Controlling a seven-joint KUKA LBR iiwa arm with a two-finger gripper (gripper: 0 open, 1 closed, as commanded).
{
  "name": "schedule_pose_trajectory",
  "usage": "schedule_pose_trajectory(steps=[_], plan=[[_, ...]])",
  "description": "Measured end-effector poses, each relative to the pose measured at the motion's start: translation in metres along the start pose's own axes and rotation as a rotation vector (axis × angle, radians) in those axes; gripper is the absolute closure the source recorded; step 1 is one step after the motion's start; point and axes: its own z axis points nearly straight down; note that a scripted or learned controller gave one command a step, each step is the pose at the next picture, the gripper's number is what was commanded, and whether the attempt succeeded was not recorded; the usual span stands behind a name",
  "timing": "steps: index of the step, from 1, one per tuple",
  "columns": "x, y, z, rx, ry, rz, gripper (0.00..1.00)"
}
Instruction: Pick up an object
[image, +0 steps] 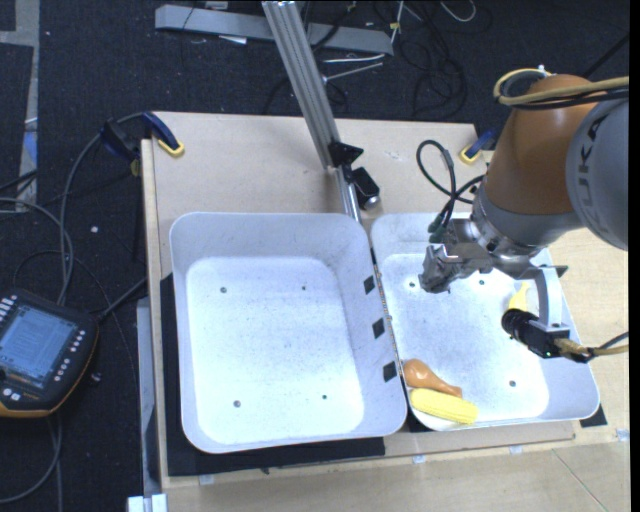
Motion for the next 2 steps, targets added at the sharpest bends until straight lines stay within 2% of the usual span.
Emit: schedule_pose_trajectory(steps=[2], plan=[[0.106,-0.008,0.024,0.002,0.0,0.0,1.0]])
